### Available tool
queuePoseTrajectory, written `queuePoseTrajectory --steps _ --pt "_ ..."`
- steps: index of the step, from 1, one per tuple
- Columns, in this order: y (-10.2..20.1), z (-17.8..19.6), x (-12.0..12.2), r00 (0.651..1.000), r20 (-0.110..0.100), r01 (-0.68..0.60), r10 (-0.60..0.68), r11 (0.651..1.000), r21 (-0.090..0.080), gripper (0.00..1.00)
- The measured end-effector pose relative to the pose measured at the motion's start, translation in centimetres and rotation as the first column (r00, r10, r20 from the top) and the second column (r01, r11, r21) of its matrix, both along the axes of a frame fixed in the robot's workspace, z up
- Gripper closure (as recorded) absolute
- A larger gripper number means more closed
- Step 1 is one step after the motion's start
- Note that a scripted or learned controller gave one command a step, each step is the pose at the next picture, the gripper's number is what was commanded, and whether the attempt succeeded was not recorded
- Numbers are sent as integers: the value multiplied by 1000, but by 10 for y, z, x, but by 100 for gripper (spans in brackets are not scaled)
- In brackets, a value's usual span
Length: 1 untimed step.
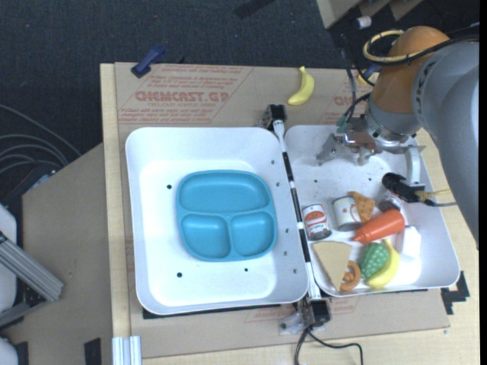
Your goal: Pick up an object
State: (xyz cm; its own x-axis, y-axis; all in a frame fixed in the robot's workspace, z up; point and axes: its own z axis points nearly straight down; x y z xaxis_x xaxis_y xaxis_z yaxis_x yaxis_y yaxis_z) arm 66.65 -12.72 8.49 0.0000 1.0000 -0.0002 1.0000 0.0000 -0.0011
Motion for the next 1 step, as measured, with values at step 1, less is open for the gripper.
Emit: queuePoseTrajectory --steps 1 --pt "-4 0 0 1000 1 0 0 1000 -1 0"
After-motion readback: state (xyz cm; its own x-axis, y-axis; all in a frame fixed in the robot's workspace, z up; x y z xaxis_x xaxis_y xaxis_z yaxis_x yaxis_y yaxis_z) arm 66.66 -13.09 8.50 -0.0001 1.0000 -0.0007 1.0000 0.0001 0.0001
